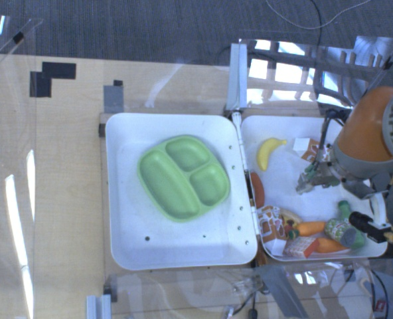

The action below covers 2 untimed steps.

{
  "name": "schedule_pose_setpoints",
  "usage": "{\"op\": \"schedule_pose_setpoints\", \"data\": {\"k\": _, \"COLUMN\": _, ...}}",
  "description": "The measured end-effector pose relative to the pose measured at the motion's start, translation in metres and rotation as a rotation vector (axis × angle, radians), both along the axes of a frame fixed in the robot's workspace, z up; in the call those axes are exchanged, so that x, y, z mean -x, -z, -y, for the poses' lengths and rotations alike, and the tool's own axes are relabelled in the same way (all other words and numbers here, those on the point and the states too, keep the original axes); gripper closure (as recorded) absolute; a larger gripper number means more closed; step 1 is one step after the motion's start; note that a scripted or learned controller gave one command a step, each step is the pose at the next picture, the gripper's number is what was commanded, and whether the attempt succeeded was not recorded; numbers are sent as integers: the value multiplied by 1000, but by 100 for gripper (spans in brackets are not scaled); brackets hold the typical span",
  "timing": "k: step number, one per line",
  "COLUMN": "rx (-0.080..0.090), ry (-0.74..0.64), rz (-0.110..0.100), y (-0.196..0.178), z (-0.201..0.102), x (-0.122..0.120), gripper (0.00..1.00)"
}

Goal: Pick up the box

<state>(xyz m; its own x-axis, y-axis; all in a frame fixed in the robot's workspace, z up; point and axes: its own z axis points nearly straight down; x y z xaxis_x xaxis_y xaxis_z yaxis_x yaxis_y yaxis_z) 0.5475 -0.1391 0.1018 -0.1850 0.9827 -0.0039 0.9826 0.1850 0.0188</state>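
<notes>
A small printed box [273, 222], white with orange-red pictures, lies at the front left of the right bin [286, 128]. A second small white and orange carton [307, 149] lies near the bin's back, partly hidden by the arm. My gripper [311, 181] hangs over the middle of the right bin, below the grey wrist and orange band [376, 125]. It is up and to the right of the printed box and apart from it. I see nothing held in it.
A yellow banana [270, 151] lies at the right bin's back left, a red thing [257, 190] against its left wall. Carrots [310, 229], a green bottle [345, 211] and a brown block [301, 246] crowd its front. The left bin [127, 231] holds a green divided plate [183, 177].
</notes>
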Motion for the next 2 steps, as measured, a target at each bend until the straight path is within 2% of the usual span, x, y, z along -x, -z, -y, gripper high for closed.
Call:
{"op": "schedule_pose_setpoints", "data": {"k": 1, "rx": 0, "ry": 0, "rz": 0, "y": 0, "z": 0, "x": 0, "gripper": 0}}
{"op": "schedule_pose_setpoints", "data": {"k": 2, "rx": 0, "ry": 6, "rz": -7, "y": 13, "z": 0, "x": 2, "gripper": 0}}
